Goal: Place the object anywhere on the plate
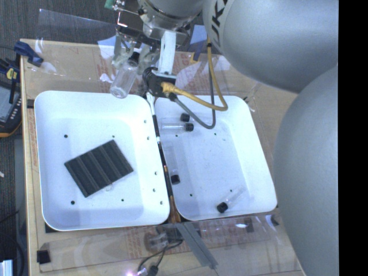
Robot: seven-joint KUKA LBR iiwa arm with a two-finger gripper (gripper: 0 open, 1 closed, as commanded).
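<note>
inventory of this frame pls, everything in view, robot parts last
bins: 2, white, side by side on the bench
ridged plate: 1, dark grey, flat in the left bin, turned at an angle
clear vials with black caps: 2, right bin, one lying near the top edge, one near the bottom right corner
loose black caps: 2, right bin, one near the top, one by the left wall
clear vial: 1, transparent, at the hand, above the left bin's top edge
yellow cable: 1, running from the wrist over the right bin
arm: 1, grey with orange band, entering from the right
hand: 1, above the bins' top edge
</note>
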